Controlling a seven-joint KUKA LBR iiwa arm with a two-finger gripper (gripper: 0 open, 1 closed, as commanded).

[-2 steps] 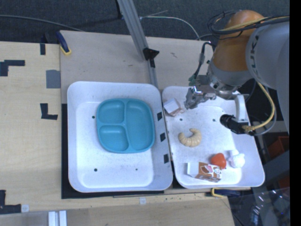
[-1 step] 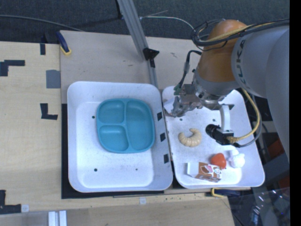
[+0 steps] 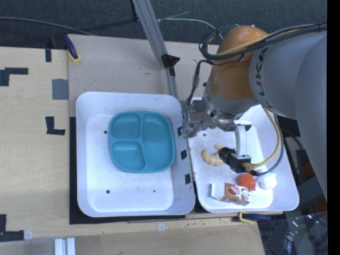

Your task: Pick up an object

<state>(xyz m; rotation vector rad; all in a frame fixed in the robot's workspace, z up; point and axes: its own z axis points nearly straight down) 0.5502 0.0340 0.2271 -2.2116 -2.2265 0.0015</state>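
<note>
The hand (image 3: pixel 192 125) hangs near the croissant (image 3: pixel 212 157), clenched or released I cannot tell; best to centre it squarely over the croissant, then descend across its narrow middle.

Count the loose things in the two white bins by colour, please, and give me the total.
Teal: 1, the divided plate
Beige: 1, the croissant-shaped piece
Red-orange: 1, the round piece
White: 1, the small lump
Brown and white: 1, the packet
Total: 5
</note>
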